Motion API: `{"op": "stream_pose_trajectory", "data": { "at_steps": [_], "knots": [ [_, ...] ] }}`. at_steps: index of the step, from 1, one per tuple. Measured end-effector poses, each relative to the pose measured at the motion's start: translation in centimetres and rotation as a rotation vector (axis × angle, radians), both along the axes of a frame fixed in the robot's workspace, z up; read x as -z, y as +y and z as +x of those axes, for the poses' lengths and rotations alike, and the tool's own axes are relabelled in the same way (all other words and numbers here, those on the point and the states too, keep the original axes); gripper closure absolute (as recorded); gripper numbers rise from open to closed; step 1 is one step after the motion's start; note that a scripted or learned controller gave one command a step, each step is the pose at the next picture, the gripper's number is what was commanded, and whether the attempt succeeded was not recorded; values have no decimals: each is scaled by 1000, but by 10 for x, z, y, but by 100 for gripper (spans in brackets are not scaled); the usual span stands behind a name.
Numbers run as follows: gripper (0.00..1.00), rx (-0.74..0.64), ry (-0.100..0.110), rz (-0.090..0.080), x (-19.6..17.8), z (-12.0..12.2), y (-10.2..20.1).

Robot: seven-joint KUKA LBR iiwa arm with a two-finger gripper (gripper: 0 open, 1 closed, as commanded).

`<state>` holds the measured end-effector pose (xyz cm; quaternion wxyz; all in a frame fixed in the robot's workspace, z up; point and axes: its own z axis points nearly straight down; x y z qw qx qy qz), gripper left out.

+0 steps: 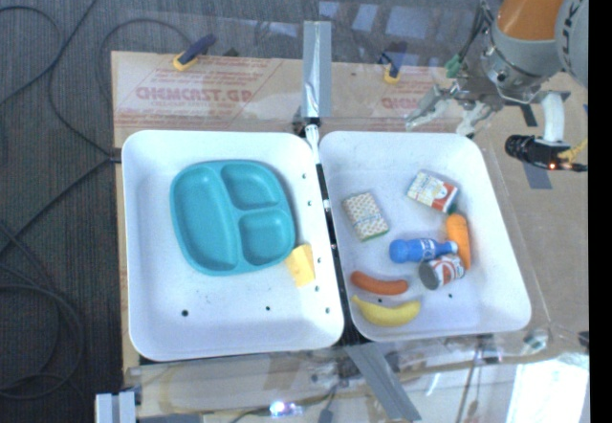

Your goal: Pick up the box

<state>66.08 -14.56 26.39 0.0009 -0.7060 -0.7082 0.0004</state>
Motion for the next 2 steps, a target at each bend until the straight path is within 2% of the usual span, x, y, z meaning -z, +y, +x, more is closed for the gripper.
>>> {"op": "stream_pose_trajectory", "data": {
  "at_steps": [1, 2],
  "knots": [
    [0, -62, 1, -2, 81, -39, -12],
    [0, -67, -8, -4, 153, -33, -42]
  ]
}}
